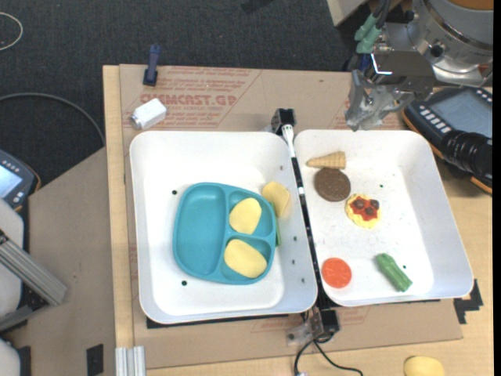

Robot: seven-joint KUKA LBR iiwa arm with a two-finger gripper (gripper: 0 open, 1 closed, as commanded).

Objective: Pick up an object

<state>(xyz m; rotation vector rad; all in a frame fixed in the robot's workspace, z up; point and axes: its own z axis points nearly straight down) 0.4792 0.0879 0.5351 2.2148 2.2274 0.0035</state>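
Closest to the lens, at the bottom edge, lies a rounded yellow lump (423, 364) on the bare bench, outside both bins. The cardboard sheet (235, 92) spreads under everything. On it sit the left bin (149, 210) and the right bin (438, 202), side by side.

The arm (454, 14) enters at the upper right. Its gripper (362, 116) hangs by the far rim of the right bin, apart from every item; whether the claw is released or clenched cannot be told, and nothing is seen in it.

In the left bin rests a teal divided plate (205, 233), with one yellow food piece (245, 215) in its far right compartment and another (245, 258) in the near right one. A third yellow piece (275, 198) lies just beside the plate's right rim.

The right bin holds a brown cookie (333, 185), a toy pizza round (363, 210) with red topping, an orange-red disc (337, 272), a green piece (393, 272) and a small ice-cream cone (327, 160) lying on its side.
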